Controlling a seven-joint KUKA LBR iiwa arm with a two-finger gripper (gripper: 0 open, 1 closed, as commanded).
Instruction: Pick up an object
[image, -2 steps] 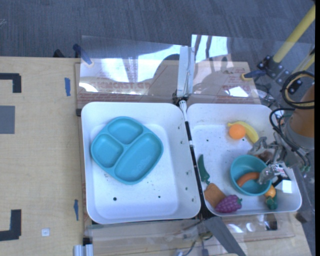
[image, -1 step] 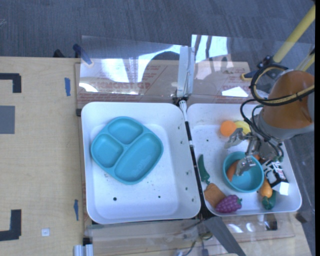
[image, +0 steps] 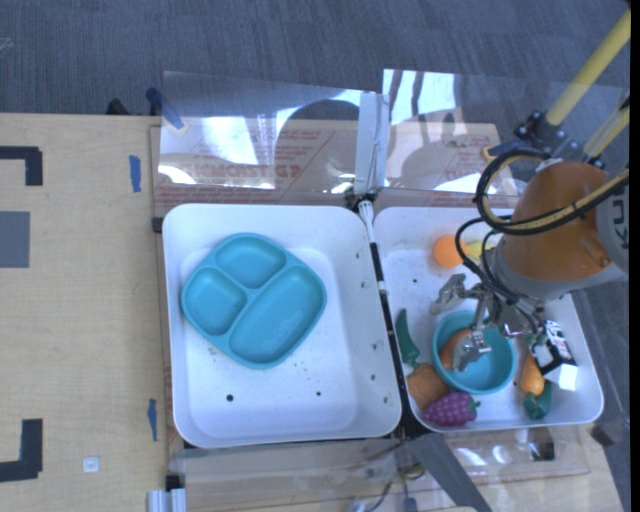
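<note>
My claw (image: 478, 345) hangs inside the blue bowl (image: 474, 364); whether it's spread, I cannot tell. Green pepper (image: 405, 338) lies lengthwise along the bin wall.

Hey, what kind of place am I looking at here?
Probably a robotics lab bench for pick-up trials, not a kitchen: two shallow white plastic bins side by side, a grey arm's two-finger gripper over a small blue bowl, and toy purple grapes nearby.

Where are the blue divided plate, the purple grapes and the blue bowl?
blue divided plate (image: 254, 299): camera view, on its middle ridge.
purple grapes (image: 449, 408): camera view, on the bunch's middle.
blue bowl (image: 493, 371): camera view, on its inner wall.
</note>
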